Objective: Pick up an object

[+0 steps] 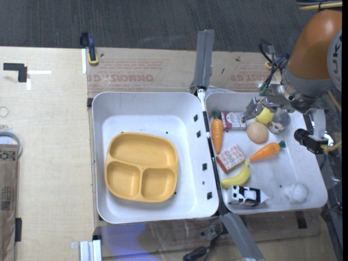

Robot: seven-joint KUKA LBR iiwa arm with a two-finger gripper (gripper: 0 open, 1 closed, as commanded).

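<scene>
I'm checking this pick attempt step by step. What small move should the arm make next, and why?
Probably a short straight lift. The end effector sits low in the right bin with a small yellow object at its tip, crowded by the tan egg-shaped toy and a red-and-white carton; rising would test the grip.

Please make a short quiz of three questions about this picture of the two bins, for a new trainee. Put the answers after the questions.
1. True or false: the yellow divided plate lies in the right bin.
2. How many carrots are in the right bin?
3. Which item lies nearest the pincer? A) the black and white cow toy B) the small yellow item C) the banana

Key
1. False: it lies in the left bin.
2. Two: one carrot stands along the left wall, the other carrot lies slanted near the middle.
3. B, right at the pincer.
</scene>
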